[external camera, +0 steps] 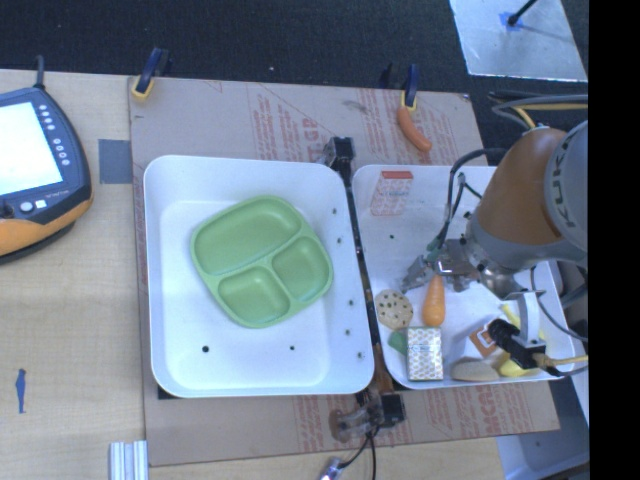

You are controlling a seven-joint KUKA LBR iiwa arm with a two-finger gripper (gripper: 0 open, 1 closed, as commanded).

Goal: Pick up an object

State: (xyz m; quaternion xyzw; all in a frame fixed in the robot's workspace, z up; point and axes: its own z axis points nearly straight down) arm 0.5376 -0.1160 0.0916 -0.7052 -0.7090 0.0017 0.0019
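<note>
While arm is reaching in from 3 o'clock, gripper (432, 268) is hovering just above carrot (433, 303) in right bin (372, 230); whether closed or apart, cannot tell. Carrot looking light, stiff, smooth, likely slippery; best pinching across thick middle.

Red print ran along the cardboard sheet (300, 118) under the bins but was too small to read. A label (392, 194) near the right bin's far left corner was illegible too.
</note>
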